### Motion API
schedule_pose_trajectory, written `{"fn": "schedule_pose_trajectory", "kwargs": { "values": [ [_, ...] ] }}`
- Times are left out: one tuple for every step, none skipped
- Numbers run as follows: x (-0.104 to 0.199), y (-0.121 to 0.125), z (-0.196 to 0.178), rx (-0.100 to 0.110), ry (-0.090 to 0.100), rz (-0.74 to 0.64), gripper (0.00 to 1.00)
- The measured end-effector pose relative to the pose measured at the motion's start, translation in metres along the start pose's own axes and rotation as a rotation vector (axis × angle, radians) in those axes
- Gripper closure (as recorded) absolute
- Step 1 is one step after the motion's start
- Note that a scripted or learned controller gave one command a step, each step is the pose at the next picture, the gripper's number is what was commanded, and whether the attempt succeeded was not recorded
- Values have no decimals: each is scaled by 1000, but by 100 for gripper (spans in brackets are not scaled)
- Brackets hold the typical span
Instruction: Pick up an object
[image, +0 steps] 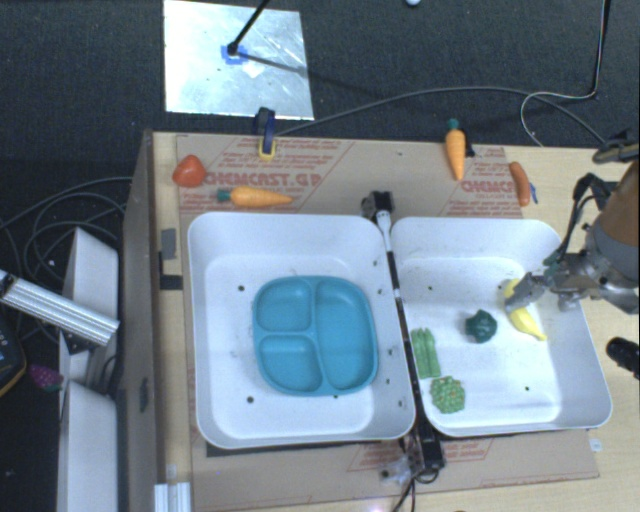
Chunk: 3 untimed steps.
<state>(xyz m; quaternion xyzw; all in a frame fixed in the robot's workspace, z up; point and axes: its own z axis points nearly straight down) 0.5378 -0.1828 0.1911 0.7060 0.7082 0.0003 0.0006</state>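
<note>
On the worktop (300, 165), two shallow white bins sit side by side.

Left bin (215, 300): one blue divided plate (315, 335), lying flat near the centre, three compartments.

Right bin (570, 390): four items.
- Yellow object (527, 322), at about 2 o'clock of the bin's centre, partly hidden by the hand, which sits just beside or on it.
- Dark green lumpy object (481, 326), near the centre, just at 9 o'clock of the yellow one.
- Light green ribbed strip (426, 352), at 8 o'clock, close to the divider.
- Green speckled berry-like object (448, 395), at 7 o'clock, just below the strip.

Hand (522, 293): enters from 3 o'clock, low over the right bin by the yellow object; whether it is spread or closed cannot be told.

Behind the bins, on the board at 12 o'clock: red-orange tomato-like piece (188, 171), a carrot (259, 197) lying flat, a second carrot (456, 151), an orange piece (519, 182).
</note>
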Motion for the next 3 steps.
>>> {"fn": "schedule_pose_trajectory", "kwargs": {
  "values": [
    [26,21,107,-1,0,0,0],
    [25,22,96,-3,-1,-2,100],
    [139,30,6,-3,2,-2,100]
  ]
}}
